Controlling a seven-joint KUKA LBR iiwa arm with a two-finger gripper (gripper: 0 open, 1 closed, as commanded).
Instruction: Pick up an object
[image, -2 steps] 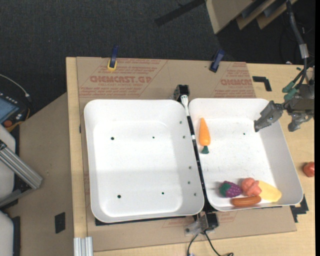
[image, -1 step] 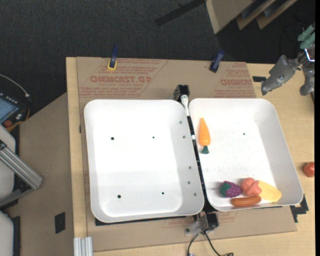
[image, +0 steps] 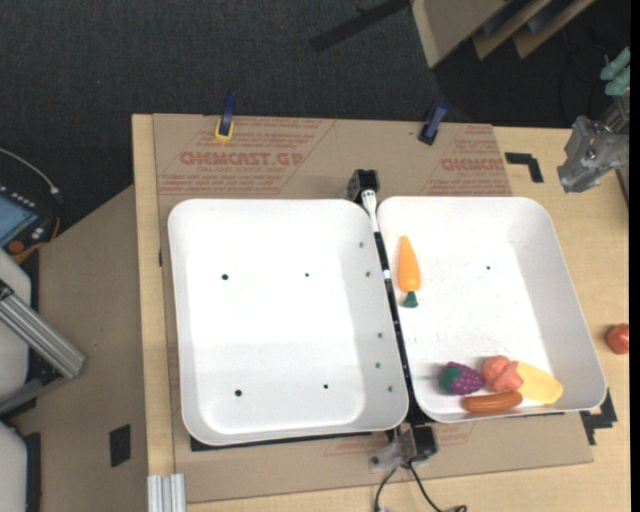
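Toy foods lie in the right bin (image: 520, 230). An orange carrot (image: 408, 262) with a green stem rests near the bin's left wall. At the front edge, purple grapes (image: 461, 379), a red sausage (image: 491, 402), a pink-orange piece (image: 503, 373) and a yellow piece (image: 541, 384) huddle together. My gripper (image: 592, 157) shows as a grey metal shape at the far right, above the bench beyond the right bin's back corner, well away from all the toys.
The left bin (image: 200, 300) sits beside the right one, with a black hinge strip between them. A small red-orange object (image: 618, 340) lies outside the right bin at the right edge. Two clamps (image: 226, 120) hold the cardboard at the back.
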